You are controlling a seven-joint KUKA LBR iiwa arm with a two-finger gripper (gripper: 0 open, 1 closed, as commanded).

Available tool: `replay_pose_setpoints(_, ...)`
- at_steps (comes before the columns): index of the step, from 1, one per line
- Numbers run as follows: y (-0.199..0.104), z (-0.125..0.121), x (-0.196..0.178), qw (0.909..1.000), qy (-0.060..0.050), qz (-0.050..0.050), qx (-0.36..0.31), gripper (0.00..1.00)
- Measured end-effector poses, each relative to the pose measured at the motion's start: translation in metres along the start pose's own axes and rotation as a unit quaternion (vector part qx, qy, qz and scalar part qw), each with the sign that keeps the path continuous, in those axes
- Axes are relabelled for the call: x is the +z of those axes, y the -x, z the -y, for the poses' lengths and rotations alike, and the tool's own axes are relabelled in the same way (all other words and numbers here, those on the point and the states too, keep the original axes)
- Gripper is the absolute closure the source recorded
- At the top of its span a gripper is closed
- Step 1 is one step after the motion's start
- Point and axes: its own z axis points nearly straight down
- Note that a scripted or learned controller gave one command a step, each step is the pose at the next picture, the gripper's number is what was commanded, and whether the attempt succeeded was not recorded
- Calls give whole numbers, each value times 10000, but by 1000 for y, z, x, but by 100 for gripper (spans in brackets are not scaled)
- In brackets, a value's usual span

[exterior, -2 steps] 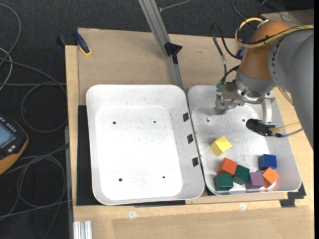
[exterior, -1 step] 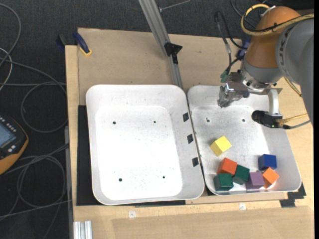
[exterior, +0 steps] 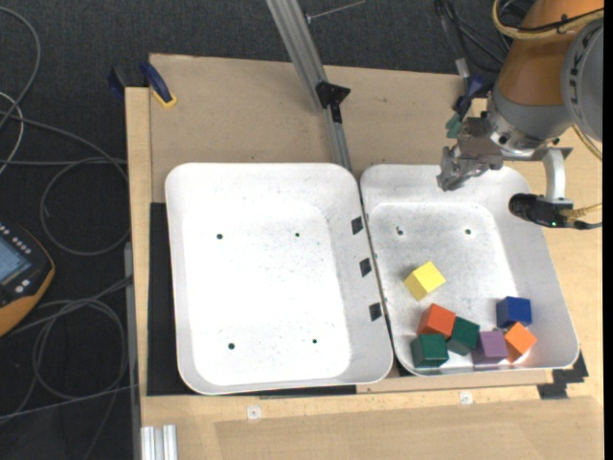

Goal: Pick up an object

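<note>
The right bin (exterior: 536, 257) holds several small blocks. A yellow block (exterior: 424, 280) lies alone near its middle. Along the front edge cluster a red-orange block (exterior: 439, 320), two dark green blocks (exterior: 430, 350) (exterior: 465, 333), a purple block (exterior: 492, 345), an orange block (exterior: 520, 338) and a blue block (exterior: 513, 310). My gripper (exterior: 452, 176) hangs over the far edge of the right bin, well behind the blocks, with nothing seen between its fingers.
The left bin (exterior: 192, 209) sits beside the right one. A slanted metal pole (exterior: 306, 56) rises from the bench behind the bins. A blue clamp (exterior: 158, 81) sits at the bench's far left corner. Cables lie on the floor at left.
</note>
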Motion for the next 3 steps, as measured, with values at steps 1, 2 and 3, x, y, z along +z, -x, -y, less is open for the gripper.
replay_pose_setpoints(1, 0, 0, 8, 10000, -38, -4, -5, 100)
replay_pose_setpoints(2, -56, 20, 9, 10000, -52, -24, -30, 100)
replay_pose_setpoints(3, -102, 40, 11, 10000, -56, -24, -26, 100)
